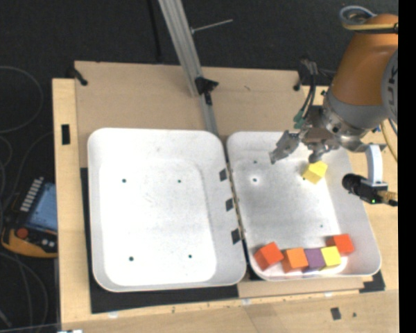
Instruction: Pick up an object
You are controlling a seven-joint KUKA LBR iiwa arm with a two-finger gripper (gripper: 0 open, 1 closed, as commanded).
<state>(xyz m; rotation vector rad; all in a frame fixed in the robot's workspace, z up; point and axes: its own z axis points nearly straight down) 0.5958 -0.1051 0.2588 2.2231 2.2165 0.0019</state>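
Yellow block (315, 172) sits in the right bin (284, 220), touching the tip of the gripper (306, 151), whose jaws I cannot tell apart, so it may be lifted or just resting, far from 5 blocks (305, 257).

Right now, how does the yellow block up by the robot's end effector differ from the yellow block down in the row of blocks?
The upper yellow block sits alone and tilted, just under the end effector. The lower yellow block lies squarely in a row against the right bin's near wall, touching an orange block and a purple one. Both are small yellow cubes in one bin.
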